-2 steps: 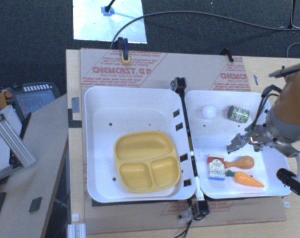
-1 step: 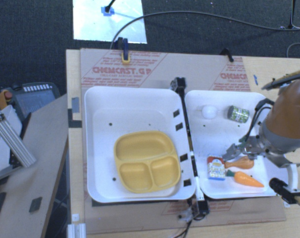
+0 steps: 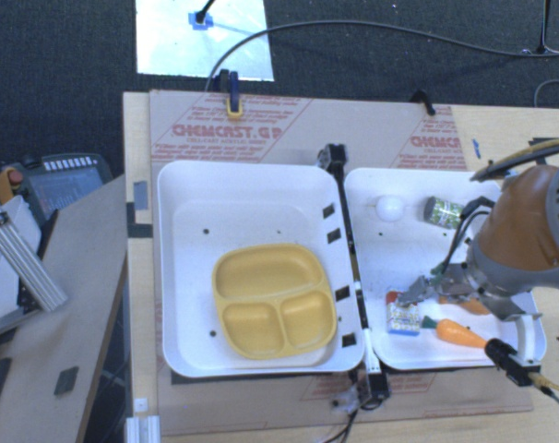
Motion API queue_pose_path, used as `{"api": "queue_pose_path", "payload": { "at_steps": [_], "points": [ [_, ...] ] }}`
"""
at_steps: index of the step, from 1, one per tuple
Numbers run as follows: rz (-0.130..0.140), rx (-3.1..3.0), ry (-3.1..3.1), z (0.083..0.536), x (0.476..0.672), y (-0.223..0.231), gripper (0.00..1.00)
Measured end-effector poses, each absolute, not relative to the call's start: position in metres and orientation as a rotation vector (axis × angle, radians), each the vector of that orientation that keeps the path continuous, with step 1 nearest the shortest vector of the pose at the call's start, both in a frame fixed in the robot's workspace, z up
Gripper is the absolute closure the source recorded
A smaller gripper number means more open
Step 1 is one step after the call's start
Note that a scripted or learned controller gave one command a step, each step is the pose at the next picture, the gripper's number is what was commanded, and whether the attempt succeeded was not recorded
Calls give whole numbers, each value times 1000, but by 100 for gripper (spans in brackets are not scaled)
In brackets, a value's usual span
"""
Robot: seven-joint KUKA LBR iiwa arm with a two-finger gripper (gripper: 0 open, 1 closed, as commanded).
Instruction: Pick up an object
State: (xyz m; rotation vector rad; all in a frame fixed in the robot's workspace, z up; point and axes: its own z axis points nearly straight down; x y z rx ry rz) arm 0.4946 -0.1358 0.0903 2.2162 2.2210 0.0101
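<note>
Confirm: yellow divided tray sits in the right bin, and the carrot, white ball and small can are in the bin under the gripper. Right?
Not quite. The yellow divided tray sits in the left bin, not the right one, as the camera view shows. The rest holds: the carrot, white ball and small can are in the right bin, under the gripper.

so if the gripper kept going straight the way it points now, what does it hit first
Probably the small clear box: the gripper points down and left in the right bin, just above it. The carrot lies off to the side. Depth is unclear.
</note>
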Motion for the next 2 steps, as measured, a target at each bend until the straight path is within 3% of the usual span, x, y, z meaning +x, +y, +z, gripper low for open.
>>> {"api": "queue_pose_path", "payload": {
  "at_steps": [1, 2],
  "points": [
    [21, 2206, 2212, 105, 499, -137, 100],
    [6, 2212, 2222, 167, 508, -137, 100]
  ]
}}
